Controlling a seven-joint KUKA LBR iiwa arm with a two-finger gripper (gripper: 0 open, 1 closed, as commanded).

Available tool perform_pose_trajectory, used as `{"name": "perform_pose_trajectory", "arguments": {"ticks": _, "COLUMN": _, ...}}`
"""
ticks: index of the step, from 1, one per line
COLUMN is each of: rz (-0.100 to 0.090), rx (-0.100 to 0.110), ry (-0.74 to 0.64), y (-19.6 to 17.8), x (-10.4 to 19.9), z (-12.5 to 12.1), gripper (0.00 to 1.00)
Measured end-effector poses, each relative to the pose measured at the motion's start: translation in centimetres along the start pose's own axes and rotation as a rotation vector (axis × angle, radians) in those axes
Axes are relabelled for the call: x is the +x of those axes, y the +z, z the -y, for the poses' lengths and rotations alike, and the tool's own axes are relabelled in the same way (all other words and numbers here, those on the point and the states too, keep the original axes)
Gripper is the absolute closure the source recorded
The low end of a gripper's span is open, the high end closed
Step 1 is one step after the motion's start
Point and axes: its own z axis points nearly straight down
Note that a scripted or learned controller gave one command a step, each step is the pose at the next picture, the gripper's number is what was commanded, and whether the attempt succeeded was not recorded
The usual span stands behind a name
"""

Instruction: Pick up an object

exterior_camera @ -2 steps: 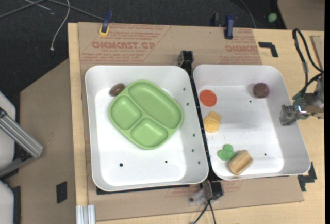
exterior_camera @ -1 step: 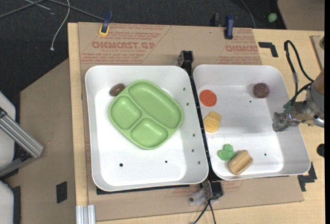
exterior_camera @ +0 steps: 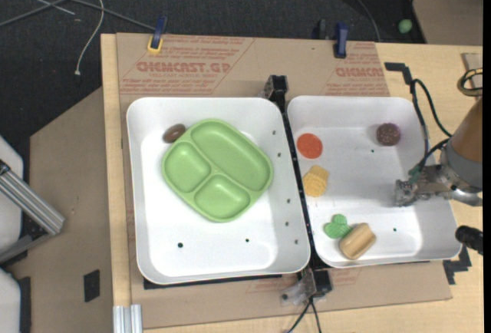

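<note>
In the right bin lie an orange disc, a yellow ridged piece, a green broccoli-like piece, a tan bread roll and a dark purple round piece. My gripper hangs low at the bin's right side, apart from all of them, with nothing visible in it. The left bin holds a green divided plate and a small brown piece beside the plate's upper left.
A black clamp sits at the top of the seam between the bins. Blue clips hold the cardboard sheet. Cables run along the right bin's right edge. An aluminium rail lies at the far left.
</note>
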Motion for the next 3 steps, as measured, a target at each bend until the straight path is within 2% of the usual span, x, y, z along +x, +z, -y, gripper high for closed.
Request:
{"name": "perform_pose_trajectory", "arguments": {"ticks": 1, "rz": 0.001, "rx": -0.003, "ry": -0.001, "y": 1.4, "x": 0.0, "z": 0.0, "gripper": 0.0}}
{"name": "perform_pose_trajectory", "arguments": {"ticks": 2, "rz": 0.002, "rx": -0.007, "ry": 0.0, "y": 0.3, "x": 0.0, "z": -0.1, "gripper": 1.0}}
{"name": "perform_pose_trajectory", "arguments": {"ticks": 3, "rz": 0.006, "rx": -0.013, "ry": -0.003, "y": -5.0, "x": 0.1, "z": -1.2, "gripper": 1.0}}
